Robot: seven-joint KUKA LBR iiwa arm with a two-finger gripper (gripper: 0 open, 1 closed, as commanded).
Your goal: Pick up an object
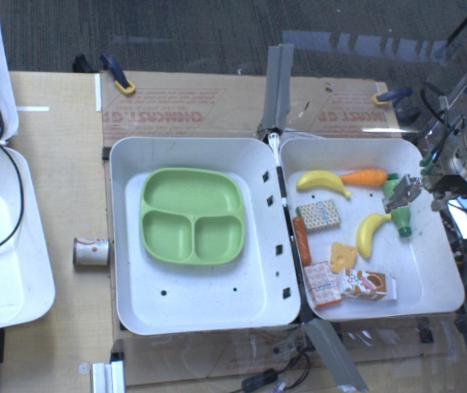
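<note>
The right bin [445, 262] holds several toy foods: a banana [322, 181], a carrot [363, 178], a second banana [370, 232], a green vegetable [402, 221], a speckled box [319, 214], a cheese wedge [343, 257], a red sausage [301, 240] and two cartons [322, 283] [369, 284]. My gripper [409, 193] hangs low at the bin's right side, over a green piece [392, 187] just right of the carrot. Nothing can be made out in its grasp. The left bin [123, 244] holds a green divided plate [192, 216].
A small can [92, 252] lies on the bench left of the left bin. Blue clamps [117, 74] [391, 97] sit at the cardboard's far edge. A white tub with black cables [4, 244] stands at the far left. A grey divider post [278, 88] rises between the bins.
</note>
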